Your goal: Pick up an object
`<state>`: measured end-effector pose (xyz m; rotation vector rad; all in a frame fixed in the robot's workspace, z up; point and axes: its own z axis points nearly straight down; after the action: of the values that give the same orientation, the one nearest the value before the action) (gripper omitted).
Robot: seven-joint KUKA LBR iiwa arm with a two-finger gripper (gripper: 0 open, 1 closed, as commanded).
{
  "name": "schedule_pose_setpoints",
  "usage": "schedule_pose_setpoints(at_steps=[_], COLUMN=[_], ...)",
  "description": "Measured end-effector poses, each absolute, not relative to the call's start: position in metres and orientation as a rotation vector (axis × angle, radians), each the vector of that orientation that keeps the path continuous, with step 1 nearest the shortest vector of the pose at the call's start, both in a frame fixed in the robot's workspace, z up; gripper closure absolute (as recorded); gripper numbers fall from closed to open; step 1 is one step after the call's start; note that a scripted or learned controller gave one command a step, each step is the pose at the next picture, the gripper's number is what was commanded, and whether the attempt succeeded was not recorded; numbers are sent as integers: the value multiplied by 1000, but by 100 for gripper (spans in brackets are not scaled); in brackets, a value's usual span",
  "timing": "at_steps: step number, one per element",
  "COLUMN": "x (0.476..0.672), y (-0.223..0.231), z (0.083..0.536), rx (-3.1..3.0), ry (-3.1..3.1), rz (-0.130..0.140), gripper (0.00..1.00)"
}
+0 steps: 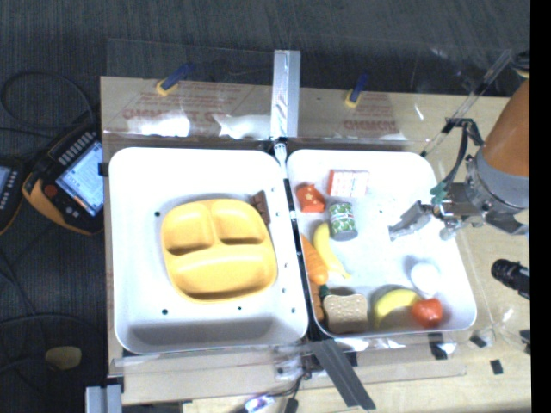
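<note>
The right bin [448, 231] holds several toy foods. A white and pink box [348, 181] lies at the back, with a red fruit [310, 198] and a green can [343, 220] beside it. A yellow banana [328, 249] and an orange carrot [314, 265] lie along the left wall. At the front are a slice of bread [346, 310], a yellow fruit [393, 301], a red tomato [428, 311] and a white egg [424, 275]. My gripper [408, 222] hangs over the bin's right middle, above bare floor. It is right of the can and behind the egg, with nothing seen in it.
The left bin [129, 231] holds a yellow compartment tray [219, 246] with a small brown piece [260, 203] at its back right corner. A metal divider [286, 93] stands behind the bins. A handheld pendant [76, 179] lies off the bench's left side.
</note>
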<state>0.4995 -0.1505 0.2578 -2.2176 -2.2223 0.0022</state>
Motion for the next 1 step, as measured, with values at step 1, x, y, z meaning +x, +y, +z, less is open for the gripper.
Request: schedule_pose_setpoints(at_steps=[1], x=[610], y=[-129], z=[192], rx=[-2016], ry=[-2408], rz=[2], gripper=[0])
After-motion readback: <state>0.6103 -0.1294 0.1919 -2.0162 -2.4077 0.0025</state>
